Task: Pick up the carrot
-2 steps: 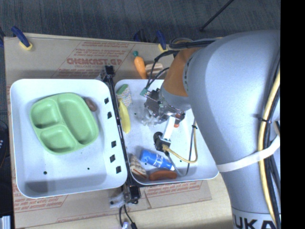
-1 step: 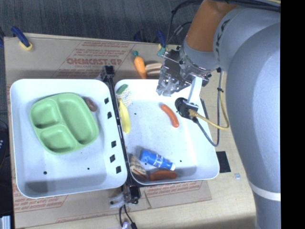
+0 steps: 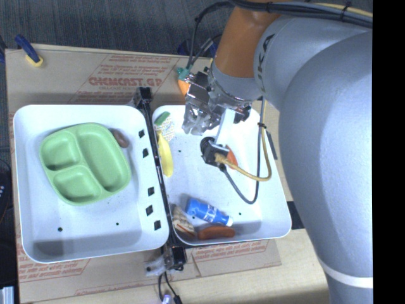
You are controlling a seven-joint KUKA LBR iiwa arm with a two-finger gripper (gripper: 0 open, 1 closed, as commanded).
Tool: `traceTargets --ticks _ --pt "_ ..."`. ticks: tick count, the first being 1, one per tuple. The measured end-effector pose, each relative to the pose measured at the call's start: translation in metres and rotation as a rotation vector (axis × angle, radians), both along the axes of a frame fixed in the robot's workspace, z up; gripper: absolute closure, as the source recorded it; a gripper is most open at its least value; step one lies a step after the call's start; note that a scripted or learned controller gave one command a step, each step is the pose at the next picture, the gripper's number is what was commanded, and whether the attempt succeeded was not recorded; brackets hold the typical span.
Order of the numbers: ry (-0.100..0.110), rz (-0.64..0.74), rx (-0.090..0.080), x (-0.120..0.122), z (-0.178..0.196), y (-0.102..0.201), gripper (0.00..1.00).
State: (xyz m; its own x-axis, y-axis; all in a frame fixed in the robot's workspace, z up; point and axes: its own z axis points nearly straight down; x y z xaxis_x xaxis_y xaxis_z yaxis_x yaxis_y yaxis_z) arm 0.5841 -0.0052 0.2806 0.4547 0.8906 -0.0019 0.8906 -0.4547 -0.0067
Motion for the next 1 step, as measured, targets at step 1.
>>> traceTargets --ticks 1 --pt "0.004 0.008 0.0 0.0 0.0099 0.0004 1.0"
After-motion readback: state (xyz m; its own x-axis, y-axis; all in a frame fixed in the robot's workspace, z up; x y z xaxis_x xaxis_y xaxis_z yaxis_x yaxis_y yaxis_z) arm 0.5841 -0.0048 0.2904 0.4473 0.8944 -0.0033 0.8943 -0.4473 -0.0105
